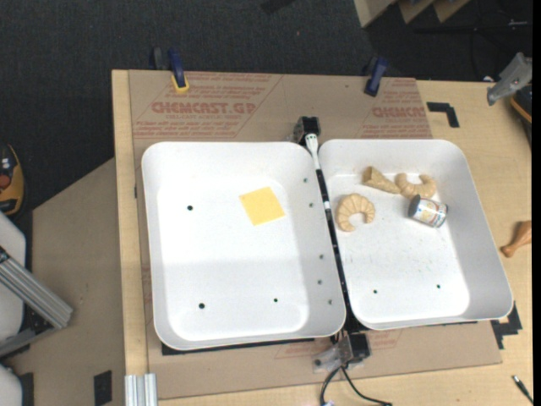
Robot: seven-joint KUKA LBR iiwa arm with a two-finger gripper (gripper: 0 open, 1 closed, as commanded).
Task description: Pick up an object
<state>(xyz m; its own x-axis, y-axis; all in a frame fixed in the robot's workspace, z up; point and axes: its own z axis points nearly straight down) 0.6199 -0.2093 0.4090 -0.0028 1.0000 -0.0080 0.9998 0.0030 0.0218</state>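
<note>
Left bin (169, 227): holds one flat yellow square (262, 205), near the middle, corners turned slightly off the bin's sides. No real long axis. It lies flush, so I'd expect a pinch to slide over it and come up with nothing.

Right bin (473, 252): the other candidates are bunched in its far half.
- Croissant (356, 211), close to the divider. It curls like a C with both tips toward the near rim; long axis roughly left-right. Risk: a grasp across the horns could roll it out.
- Tan stick (380, 179), long axis running from far-left to near-right, its right end touching or just beside a tan curl (418, 184). Risk: closing on one drags or lifts both.
- Can (428, 212), on its side just beside the curl, axis roughly left-right, slightly tilted. I judge it will roll if pushed across that axis.

Gripper (510, 79): I take the grey piece at the far right edge to be it, well apart from everything. Whether it is spread or closed, I cannot tell.
</note>
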